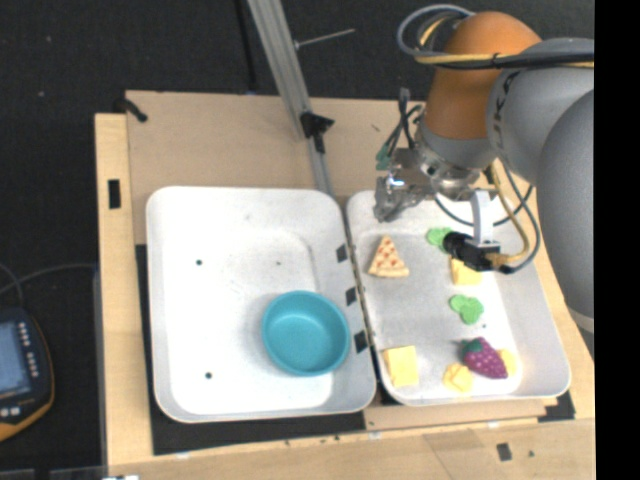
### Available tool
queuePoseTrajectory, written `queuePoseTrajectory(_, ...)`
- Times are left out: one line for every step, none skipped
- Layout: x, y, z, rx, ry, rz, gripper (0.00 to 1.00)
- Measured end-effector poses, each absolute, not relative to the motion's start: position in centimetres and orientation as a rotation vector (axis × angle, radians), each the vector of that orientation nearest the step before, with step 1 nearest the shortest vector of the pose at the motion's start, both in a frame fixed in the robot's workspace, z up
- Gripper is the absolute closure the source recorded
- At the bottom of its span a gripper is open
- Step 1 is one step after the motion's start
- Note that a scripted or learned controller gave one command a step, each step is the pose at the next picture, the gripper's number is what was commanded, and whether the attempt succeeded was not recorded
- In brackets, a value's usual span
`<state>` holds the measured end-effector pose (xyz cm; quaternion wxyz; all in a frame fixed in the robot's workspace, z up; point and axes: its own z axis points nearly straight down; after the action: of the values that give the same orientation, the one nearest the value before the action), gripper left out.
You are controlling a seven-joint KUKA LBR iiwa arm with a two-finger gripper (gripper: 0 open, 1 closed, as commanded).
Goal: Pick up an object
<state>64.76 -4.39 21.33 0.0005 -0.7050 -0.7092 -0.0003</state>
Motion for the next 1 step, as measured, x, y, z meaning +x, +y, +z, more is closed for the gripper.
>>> queuePoseTrajectory(64.78, 0.89, 21.09, -2.217, -2.223, 0.001, 1.0)
